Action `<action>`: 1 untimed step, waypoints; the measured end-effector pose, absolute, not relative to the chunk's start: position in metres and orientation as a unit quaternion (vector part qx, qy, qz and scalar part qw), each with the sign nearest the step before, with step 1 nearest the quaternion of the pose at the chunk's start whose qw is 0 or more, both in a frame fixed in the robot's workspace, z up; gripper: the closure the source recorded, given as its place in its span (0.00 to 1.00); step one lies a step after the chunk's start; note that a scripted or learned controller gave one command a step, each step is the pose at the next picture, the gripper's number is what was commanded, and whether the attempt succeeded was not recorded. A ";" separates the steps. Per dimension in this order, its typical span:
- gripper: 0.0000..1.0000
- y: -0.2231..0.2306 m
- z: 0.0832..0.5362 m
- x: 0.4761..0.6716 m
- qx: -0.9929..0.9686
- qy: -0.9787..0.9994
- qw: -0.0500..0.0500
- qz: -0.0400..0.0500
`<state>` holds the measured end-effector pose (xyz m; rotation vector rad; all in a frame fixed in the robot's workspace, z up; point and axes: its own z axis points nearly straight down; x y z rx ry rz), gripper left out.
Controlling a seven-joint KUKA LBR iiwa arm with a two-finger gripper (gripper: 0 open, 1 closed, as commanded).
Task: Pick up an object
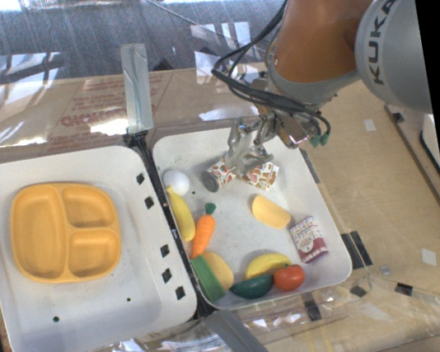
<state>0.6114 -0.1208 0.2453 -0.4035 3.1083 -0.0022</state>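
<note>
Your gripper hangs low over the back of the right bin, right above two patterned paper cups lying on their sides. You cannot tell whether the fingers are spread or pressed together. A carrot, banana and egg lie near the divider. The yellow tray sits in the left bin.

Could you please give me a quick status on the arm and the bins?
Gripper low over right bin, at the patterned cups; grip unconfirmed. Carrot, banana, egg close left. Yellow tray alone in left bin.
</note>
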 end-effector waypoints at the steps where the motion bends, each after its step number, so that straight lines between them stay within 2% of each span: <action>1: 1.00 -0.203 0.188 0.600 -0.279 0.960 -0.001 0.000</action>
